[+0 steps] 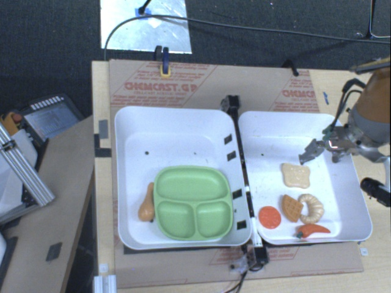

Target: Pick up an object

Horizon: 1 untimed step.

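Note:
The right bin [269, 133] holds several toy foods near its front: a pale bread slice [295, 176], a brown waffle piece [291, 207], a curled tan shrimp [313, 206], a red round slice [269, 217] and a red chili pepper [314, 229]. My gripper [322, 153] hangs over the right bin's back right part, just above and to the right of the bread slice. Its fingers are spread open with nothing between them. One fingertip [306, 155] points down-left toward the bread.
The left bin [177, 127] carries a green divided plate [192, 201] at its front and a tan drumstick-shaped toy [146, 204] beside the plate's left edge. A black divider [235, 145] with clips runs between the bins. The arm's orange band [374, 102] stands at the right edge.

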Each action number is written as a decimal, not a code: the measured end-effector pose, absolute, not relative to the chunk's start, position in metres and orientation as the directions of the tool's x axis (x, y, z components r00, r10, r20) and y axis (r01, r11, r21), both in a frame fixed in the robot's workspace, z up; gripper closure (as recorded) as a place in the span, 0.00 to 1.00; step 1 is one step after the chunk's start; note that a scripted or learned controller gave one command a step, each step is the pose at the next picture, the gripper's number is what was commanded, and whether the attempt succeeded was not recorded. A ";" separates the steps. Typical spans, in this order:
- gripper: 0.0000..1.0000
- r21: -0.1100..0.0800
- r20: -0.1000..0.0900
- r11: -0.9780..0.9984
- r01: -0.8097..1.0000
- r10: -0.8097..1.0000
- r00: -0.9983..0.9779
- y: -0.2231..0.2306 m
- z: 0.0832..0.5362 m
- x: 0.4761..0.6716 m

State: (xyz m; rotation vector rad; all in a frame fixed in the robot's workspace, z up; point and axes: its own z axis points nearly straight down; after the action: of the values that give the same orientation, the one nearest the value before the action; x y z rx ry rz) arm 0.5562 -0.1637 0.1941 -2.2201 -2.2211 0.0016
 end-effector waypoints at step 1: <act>0.00 -0.003 0.001 0.001 1.000 1.000 -0.001 -0.158 0.144 0.547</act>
State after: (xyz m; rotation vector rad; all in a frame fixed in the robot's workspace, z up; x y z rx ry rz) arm 0.5475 -0.1580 0.1442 -2.2181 -2.2210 0.0017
